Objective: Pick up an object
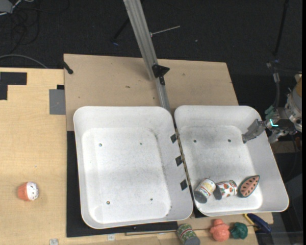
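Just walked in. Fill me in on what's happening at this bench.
A grey robot arm is reaching in from the right, and its gripper sits over the far right edge of the right-hand white bin. It holds nothing visible. Three small items lie untouched along that bin's near side: a yellow-banded white cup, a red-spotted white cup and a red oval piece. No pick has happened yet.

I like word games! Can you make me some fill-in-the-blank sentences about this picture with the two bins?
1. The three small things lie in the ____ bin.
2. The bins number ____.
3. The small orange ball sits ____ the bins.
4. The arm comes in from the picture's ____ side.

Missing words: right; two; outside; right
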### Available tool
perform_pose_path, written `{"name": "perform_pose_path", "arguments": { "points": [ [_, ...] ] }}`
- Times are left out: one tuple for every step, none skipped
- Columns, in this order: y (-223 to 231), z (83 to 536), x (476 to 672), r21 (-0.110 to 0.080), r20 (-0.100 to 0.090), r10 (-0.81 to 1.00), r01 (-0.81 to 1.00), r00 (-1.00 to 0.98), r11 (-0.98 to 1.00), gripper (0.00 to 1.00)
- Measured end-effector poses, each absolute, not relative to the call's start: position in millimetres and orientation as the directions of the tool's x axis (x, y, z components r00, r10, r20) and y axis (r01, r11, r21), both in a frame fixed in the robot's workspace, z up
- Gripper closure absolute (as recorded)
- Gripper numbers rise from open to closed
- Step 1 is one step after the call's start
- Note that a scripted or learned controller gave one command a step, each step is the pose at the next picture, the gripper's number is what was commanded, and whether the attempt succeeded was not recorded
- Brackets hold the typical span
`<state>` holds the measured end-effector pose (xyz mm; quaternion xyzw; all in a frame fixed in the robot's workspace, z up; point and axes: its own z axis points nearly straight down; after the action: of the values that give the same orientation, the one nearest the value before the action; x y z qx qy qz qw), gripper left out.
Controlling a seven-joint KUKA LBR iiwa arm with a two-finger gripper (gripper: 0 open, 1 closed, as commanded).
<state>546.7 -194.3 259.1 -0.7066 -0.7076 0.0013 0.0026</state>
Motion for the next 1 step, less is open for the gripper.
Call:
{"name": "perform_pose_path", "arguments": {
  "points": [
    [-194.5,260.7,547.3,-0.002,0.001,1.000,1.000,-0.001,0.001,0.00]
  ]
}}
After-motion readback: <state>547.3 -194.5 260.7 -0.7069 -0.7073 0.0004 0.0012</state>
